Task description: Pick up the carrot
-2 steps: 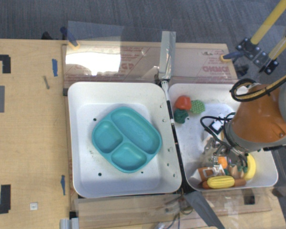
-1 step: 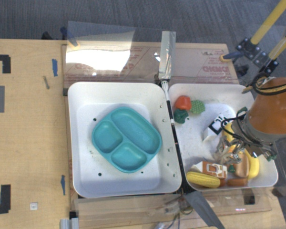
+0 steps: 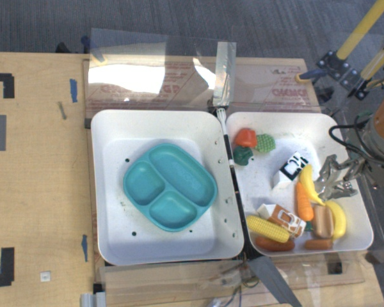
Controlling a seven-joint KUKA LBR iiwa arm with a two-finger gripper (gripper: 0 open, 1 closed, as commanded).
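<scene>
The carrot (image 3: 303, 201) is a short orange cone lying in the right bin (image 3: 355, 240), pointing toward the bin's front, with a yellow banana (image 3: 315, 191) curving along its right side. My gripper (image 3: 328, 176) hangs over the bin's right part, just right of the carrot and over the banana. Its metal fingers are open, with nothing between them.
Packed around the carrot are an orange-and-white carton (image 3: 285, 218), a corn cob (image 3: 267, 228), a bun (image 3: 322, 222) and a black-and-white box (image 3: 294, 165). Red and green toy foods (image 3: 246, 138) lie at the bin's back. The left bin (image 3: 109, 133) holds a teal divided plate (image 3: 169, 185).
</scene>
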